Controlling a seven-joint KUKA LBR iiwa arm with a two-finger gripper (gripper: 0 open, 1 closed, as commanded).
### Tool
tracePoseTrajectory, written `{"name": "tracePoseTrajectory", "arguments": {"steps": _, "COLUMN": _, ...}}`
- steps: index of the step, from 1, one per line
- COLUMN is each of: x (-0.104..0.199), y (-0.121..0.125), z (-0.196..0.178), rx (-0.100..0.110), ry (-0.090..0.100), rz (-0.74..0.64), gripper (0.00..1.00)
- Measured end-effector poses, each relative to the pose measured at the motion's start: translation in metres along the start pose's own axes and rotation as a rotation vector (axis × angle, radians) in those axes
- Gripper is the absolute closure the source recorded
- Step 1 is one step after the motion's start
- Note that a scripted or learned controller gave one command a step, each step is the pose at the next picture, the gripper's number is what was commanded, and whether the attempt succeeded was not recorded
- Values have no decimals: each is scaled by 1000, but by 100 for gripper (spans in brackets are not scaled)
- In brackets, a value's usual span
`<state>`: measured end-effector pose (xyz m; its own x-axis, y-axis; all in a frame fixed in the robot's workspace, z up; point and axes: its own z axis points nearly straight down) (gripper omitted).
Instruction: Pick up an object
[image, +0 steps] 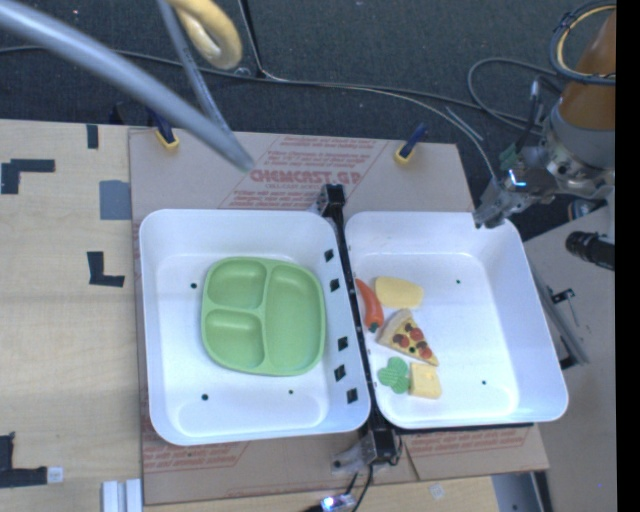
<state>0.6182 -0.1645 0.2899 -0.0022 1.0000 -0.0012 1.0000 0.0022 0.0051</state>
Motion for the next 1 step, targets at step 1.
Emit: {"name": "tracePoseTrajectory", "arguments": {"steps": 1, "x": 54, "y": 5, "z": 19, "rx": 7, "ry": 2, "rz": -3, "gripper": 100}}
